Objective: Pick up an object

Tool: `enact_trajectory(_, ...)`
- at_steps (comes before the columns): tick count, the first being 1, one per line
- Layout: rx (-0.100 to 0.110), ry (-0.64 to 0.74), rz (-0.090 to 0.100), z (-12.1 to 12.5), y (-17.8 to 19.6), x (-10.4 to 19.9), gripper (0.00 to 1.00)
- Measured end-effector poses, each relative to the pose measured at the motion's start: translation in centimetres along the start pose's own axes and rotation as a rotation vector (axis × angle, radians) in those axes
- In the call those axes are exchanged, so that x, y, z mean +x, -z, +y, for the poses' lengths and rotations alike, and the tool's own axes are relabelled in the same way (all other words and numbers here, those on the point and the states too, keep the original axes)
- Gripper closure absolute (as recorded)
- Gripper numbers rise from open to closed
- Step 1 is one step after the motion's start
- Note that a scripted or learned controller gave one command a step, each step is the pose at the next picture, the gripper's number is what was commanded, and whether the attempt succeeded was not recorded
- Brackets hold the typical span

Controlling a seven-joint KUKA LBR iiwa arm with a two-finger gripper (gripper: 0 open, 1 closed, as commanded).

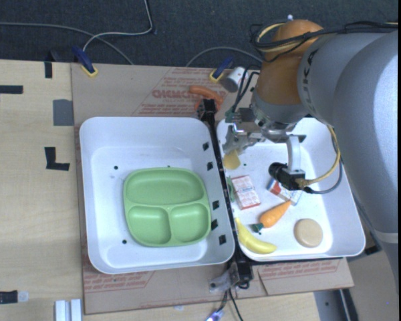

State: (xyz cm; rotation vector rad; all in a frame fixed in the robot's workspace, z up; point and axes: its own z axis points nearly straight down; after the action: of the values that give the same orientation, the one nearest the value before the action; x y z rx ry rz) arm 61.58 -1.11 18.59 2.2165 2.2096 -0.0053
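Yellow block (231, 160) just below end effector (235, 139)

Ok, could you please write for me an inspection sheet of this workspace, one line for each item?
Surface: wooden bench with a cardboard sheet under two white bins.
Job's things: right bin holds a carrot, a banana, a round tan piece, a small red-and-white packet and a yellow piece.
Clutter: left bin holds a green divided tray.
End effector: end effector low over the right bin's upper left corner, near the yellow piece; finger state not readable.
Cables: yellow and black cables along the arm; thin cable across the dark floor.
Surroundings: blue clamps on the cardboard edge; black tape marks on the bench.
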Motion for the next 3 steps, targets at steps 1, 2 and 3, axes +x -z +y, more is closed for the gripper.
enact_trajectory(1, 0.005, -0.004, 0.0, -3.7, 0.0, 3.5, 1.0)
enact_trajectory(2, 0.006, 0.003, 0.01, -4.5, 4.1, -1.0, 1.0)
enact_trajectory(3, 0.007, 0.004, 0.01, -4.5, 4.1, -1.0, 0.0)
